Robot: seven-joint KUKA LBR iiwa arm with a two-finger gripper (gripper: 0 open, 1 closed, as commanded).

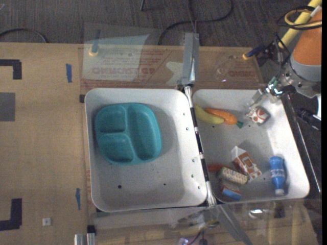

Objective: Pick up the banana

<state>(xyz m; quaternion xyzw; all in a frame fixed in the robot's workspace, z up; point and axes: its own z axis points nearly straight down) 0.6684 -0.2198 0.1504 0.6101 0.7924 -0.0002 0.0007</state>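
Approach step — gripper (265, 97) hangs far-right over the right bin (299, 157), jaws can't tell, probably unloaded — you move left to the banana (206, 115).

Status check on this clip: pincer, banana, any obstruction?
Pincer at right bin's far edge, fingers unclear. Banana lying free in right bin. Carrot pressed alongside it.

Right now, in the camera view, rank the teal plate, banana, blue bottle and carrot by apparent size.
1. teal plate, by far
2. banana
3. blue bottle and carrot: too alike to rank
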